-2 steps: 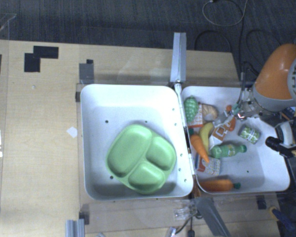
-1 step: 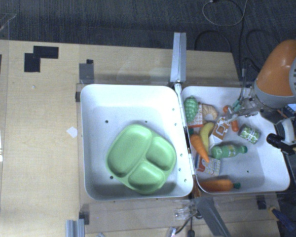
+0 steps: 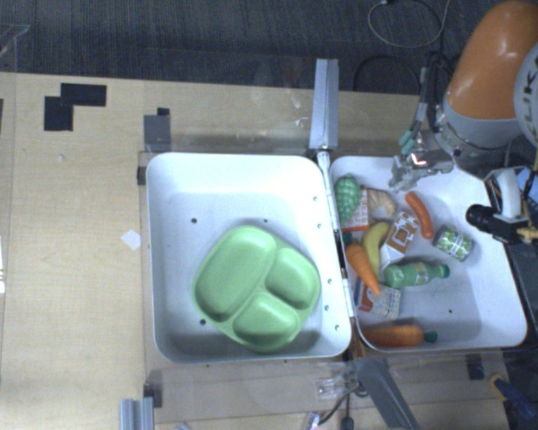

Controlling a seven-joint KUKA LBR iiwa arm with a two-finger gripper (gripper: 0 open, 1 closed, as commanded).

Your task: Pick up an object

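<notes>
One orange sausage (image 3: 418, 213) just below the gripper (image 3: 411, 170), its grip state impossible to tell.

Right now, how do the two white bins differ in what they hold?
The left bin holds one large green divided plate; the right bin holds many small toy foods, among them a banana, carrots and a green bottle. Both bins are shallow and white.

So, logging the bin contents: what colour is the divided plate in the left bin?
Light green; the divided plate shows plainly in the camera view.
</notes>
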